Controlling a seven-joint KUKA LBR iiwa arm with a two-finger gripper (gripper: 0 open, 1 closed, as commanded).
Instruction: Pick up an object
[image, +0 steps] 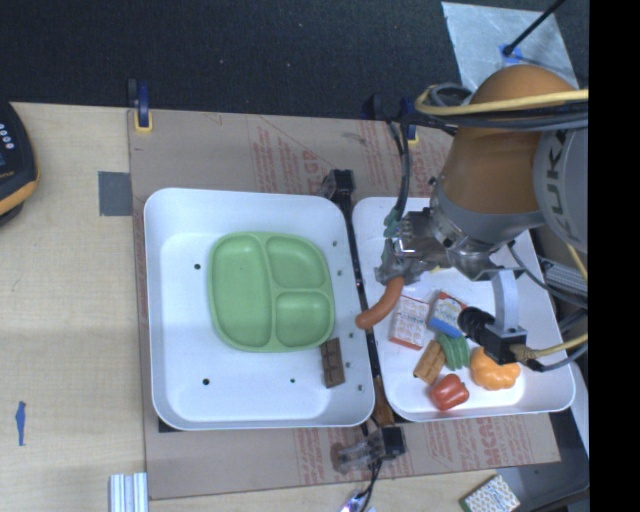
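Note:
My gripper (397, 272) hangs over the left part of the right bin (545, 405), close to the rim shared with the left bin (165, 300). An orange-red sausage (380, 304) slants down and left from the fingertips, its upper end pinched between them and its lower end over the shared rim. The gripper is shut on that upper end. The grey arm with its orange band covers the back of the right bin.
The right bin also holds a white-and-red packet (408, 323), a blue item (445, 325), a green item (456, 350), a brown piece (429, 362), a red pepper (449, 392) and an orange toy (495, 373). In the left bin lie a green divided plate (270, 290) and a brown block (331, 362).

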